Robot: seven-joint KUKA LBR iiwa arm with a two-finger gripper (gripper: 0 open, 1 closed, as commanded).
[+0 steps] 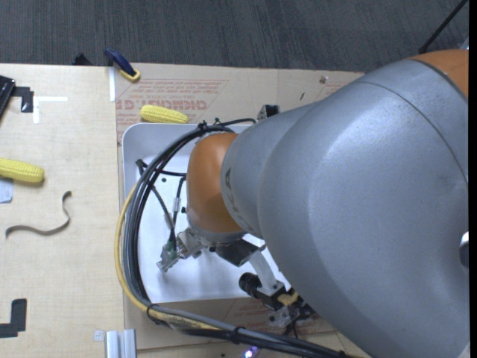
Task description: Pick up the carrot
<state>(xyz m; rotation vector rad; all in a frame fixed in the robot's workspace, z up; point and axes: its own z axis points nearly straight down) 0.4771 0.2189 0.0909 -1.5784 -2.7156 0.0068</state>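
The arm (pixel 350 200) hangs low over the white bin (pixel 134 144), and honestly can't tell the claw's state from here.

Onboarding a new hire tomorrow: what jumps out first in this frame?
The grey arm dominates, covering the right half, its orange band hanging over the white bin. Black and yellow cables loop along the bin's left side. Two yellow corn cobs stand out: one above the bin, one at the far left.
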